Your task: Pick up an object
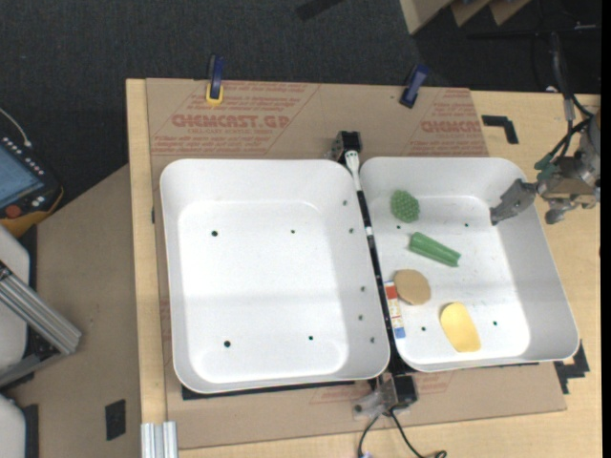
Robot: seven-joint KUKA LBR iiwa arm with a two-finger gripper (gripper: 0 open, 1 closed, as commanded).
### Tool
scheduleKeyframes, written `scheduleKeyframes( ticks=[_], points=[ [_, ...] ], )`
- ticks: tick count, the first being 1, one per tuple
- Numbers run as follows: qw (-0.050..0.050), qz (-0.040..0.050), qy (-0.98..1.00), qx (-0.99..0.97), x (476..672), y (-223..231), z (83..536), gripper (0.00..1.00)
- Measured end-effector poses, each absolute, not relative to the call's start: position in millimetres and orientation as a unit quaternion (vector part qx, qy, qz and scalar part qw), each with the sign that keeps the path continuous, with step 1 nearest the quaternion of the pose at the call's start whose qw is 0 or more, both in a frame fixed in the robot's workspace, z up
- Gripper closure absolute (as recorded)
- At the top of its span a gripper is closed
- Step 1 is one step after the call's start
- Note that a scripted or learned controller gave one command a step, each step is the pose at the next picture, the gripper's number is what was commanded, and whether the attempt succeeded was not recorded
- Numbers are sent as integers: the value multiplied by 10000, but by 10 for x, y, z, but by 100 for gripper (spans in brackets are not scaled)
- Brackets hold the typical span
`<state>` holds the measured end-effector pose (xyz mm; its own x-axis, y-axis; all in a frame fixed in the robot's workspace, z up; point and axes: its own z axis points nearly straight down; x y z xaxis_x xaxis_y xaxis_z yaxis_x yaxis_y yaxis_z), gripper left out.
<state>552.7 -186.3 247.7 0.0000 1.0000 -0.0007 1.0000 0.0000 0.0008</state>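
Reaching in from the right edge of the view, the end effector (528, 198) sits over the upper right rim of the right bin (535, 284); one grey finger slants down toward the bin wall and nothing shows between the fingers, but whether they are spread or pressed together cannot be told from this angle. Four things lie in that bin, all apart from the end effector: a green knobbly ball (406, 206) near the top, a green cylinder (434, 249) lying tilted just below it, a tan disc (412, 287) near the left wall, and a yellow block (459, 327) toward the lower edge. Along the left wall beside the disc lies a thin red, white and blue stick (394, 311). The left bin (181, 256) sits beside it on the brown bench (286, 113).
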Motion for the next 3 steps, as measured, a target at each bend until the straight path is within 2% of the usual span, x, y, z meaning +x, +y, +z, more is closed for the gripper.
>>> scheduleKeyframes(
  ticks=[1,2,3],
  points=[
    [-32,-4,7095,7047,5802,-1172,1872,0],
    [-35,-19,7068,7074,5744,-1142,796,0],
    [13,3,7067,7075,5768,-1155,965,100]
  ],
)
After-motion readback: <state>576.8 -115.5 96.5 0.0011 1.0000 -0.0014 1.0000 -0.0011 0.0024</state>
